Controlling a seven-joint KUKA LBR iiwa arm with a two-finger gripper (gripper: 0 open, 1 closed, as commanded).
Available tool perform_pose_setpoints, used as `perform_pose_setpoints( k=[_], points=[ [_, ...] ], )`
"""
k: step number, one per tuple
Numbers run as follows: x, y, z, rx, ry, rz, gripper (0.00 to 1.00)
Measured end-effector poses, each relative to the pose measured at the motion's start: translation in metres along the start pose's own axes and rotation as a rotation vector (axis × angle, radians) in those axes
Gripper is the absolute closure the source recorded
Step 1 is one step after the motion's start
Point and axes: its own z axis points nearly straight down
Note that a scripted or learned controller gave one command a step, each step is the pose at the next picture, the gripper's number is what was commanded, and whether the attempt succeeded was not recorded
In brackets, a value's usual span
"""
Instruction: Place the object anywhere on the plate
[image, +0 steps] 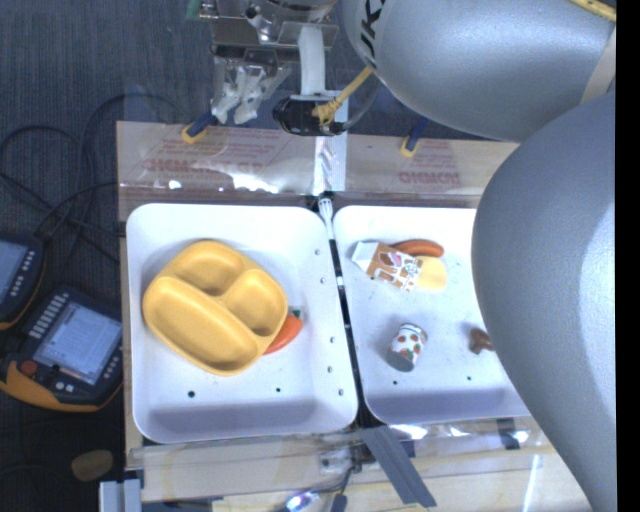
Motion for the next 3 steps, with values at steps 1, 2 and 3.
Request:
perform_pose_setpoints(
  k=[1,2,3],
  points=[
    [0.0000,0.0000,0.0000,0.000,0.000,0.000,1.00],
    [0.0000,0.0000,0.0000,0.000,0.000,0.000,1.00],
    [0.0000,0.0000,0.0000,0.000,0.000,0.000,1.00]
  ],
)
